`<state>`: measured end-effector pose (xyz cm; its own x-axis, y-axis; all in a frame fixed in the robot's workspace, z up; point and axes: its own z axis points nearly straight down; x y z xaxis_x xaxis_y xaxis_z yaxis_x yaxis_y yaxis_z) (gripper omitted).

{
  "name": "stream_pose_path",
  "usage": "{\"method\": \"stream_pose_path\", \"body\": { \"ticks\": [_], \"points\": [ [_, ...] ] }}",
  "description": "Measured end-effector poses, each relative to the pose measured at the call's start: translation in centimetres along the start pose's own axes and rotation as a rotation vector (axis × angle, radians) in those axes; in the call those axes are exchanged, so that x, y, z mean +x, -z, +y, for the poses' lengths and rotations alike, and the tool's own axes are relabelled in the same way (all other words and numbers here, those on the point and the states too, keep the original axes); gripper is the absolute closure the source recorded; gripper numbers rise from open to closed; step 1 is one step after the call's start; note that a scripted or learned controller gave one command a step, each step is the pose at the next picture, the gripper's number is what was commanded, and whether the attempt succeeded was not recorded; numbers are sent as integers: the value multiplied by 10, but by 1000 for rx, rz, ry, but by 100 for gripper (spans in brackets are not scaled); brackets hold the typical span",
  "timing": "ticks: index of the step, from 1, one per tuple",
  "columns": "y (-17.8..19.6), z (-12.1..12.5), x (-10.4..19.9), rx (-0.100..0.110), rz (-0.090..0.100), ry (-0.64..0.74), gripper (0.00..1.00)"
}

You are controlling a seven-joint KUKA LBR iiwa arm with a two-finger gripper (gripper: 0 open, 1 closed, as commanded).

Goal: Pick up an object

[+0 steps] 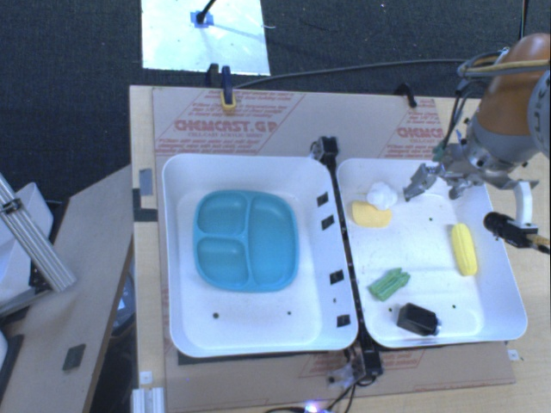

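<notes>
The right bin [499, 317] holds a white lump [381, 195], a yellow wedge [369, 216] just below it, a yellow corn cob [464, 248], a green piece [389, 283] and a black block [417, 318]. My gripper [433, 189] hangs over the bin's far side, to the right of the white lump. It is open, with nothing between its fingers. The grey arm with its orange band [521, 58] comes in from the upper right.
The left bin [185, 188] holds a blue divided plate [246, 239]. A black hinge strip [336, 231] runs between the bins. A cable [344, 67] crosses the board behind them, and a black fitting [508, 226] sits at the right bin's edge.
</notes>
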<state>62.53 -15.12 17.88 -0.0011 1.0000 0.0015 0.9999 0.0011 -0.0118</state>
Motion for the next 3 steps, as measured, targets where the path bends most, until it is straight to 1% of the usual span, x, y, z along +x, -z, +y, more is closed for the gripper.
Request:
{"method": "stream_pose_path", "body": {
  "ticks": [1,3],
  "points": [
    [9,3,0,-13,-1,2,0],
    [-74,-1,1,-13,-2,0,0]
  ]
}}
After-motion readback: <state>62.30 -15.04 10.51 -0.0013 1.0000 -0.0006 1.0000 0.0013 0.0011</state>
